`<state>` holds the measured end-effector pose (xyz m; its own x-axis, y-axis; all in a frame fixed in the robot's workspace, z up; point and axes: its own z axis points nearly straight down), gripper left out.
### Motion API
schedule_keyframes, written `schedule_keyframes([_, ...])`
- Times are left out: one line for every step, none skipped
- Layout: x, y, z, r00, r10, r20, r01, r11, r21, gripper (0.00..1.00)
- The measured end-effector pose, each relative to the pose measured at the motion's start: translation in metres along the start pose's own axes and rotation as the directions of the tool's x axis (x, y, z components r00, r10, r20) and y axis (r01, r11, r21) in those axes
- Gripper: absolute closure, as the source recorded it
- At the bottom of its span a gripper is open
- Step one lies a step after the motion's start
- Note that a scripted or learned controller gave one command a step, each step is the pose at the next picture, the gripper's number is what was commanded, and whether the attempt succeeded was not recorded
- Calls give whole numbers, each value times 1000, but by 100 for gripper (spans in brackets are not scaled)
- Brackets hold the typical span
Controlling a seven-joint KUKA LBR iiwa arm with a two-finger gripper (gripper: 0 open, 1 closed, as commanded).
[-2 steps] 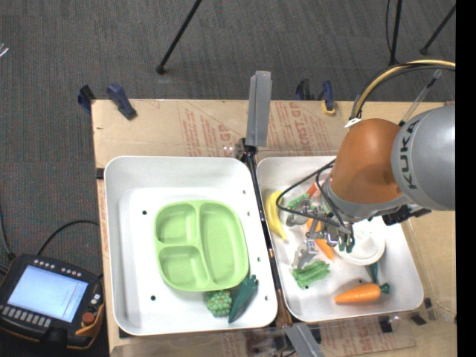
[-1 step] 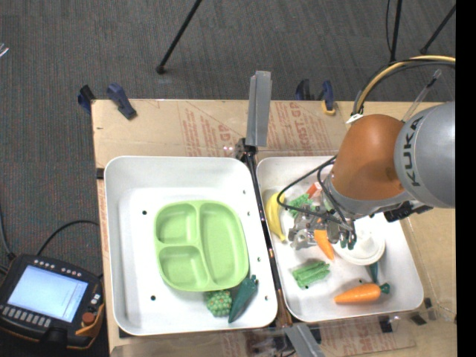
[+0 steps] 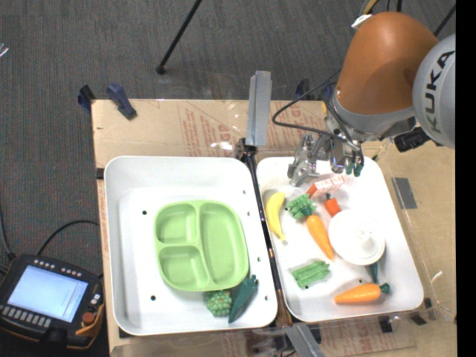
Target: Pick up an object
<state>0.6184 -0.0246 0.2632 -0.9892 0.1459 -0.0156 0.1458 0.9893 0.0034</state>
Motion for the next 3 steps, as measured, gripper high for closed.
schedule_keyframes([2, 0, 7, 1000, 0, -13, 0, 1000, 2, 0])
schedule_keyframes([55, -75, 149, 993, -116, -29, 116, 993, -1, 0])
schedule_keyframes([37, -60, 176, 1000, -21, -17, 21, 1000, 1, 0])
